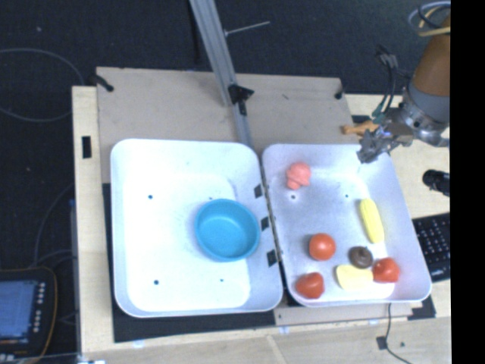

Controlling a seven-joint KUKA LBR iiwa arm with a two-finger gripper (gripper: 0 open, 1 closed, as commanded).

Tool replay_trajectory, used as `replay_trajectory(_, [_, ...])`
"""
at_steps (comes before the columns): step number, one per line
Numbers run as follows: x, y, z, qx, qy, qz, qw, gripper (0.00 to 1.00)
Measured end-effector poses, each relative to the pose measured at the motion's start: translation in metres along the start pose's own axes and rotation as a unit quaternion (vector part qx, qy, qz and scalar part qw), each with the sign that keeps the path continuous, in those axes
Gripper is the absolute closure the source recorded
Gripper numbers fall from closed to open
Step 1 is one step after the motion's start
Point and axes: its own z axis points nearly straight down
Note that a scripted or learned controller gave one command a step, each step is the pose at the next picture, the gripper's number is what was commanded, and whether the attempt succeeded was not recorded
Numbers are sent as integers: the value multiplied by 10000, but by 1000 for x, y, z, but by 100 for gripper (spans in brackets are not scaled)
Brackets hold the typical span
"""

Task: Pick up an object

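Note:
The right bin (333, 180) holds a pink lumpy object (298, 174) near its far left, a long yellow piece (370, 219) on its right side, and a red ball (322, 246) in the middle. Along its near edge lie another red piece (309, 284), a pale yellow block (354, 277), a dark brown round thing (361, 257) and a third red piece (386, 269). My gripper (373, 147) hangs over the far right corner of this bin, apart from every object, nothing visible between its fingers.
A blue bowl (226, 229) sits in the left bin (151, 203). A slanted metal pole (216, 51) rises behind the bins. A black keyboard (433, 245) lies right of the right bin, and a small screen (23, 309) sits at the lower left.

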Motion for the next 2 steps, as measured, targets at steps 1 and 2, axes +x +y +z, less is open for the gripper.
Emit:
replay_trajectory(1, [62, 1, -7, 17, 14, -8, 10000, 100])
replay_trajectory(2, [114, 13, 0, 37, 17, -11, 10000, 100])
